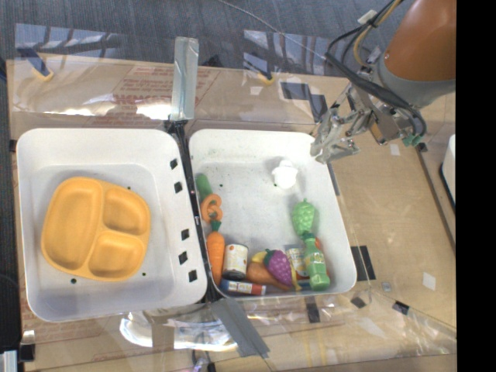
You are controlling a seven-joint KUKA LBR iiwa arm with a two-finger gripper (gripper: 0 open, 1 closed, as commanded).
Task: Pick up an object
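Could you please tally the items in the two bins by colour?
Yellow: 1, the tray in the left bin.
White: 1, a ball.
Orange: 2, a carrot and a ring.
Green: 2, a bottle and a bumpy fruit.
Purple: 1, grapes.
Total: 7 clearly told; the bottom pile in the right bin holds more, too cluttered to sort.

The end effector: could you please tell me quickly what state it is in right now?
End effector: at the upper right rim of the right bin, nothing between its fingers; open or closed cannot be told.
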